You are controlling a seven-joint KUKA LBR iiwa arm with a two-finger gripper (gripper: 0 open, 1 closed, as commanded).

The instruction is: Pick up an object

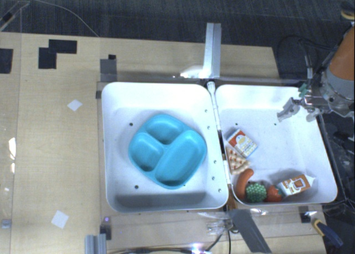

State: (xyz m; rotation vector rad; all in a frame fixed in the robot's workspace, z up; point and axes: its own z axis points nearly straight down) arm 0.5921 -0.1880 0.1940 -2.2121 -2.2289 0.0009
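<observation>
The right bin (277, 147) holds several small items along its left and front sides. A red and white carton (242, 142) lies by the left wall, with a tan waffle piece (237, 161) just below it. At the front sit an orange sausage (243, 182), a green broccoli (255, 192), a red tomato (273, 194) and an orange juice carton (294, 185). My gripper (298, 112) hangs over the bin's far right corner, open, with nothing between its fingers. It is well away from all the items.
The left bin (119, 136) carries a blue divided plate (167, 150) in its middle. A metal post (213, 47) rises behind the wall between the bins. Cables and the arm's base crowd the right edge.
</observation>
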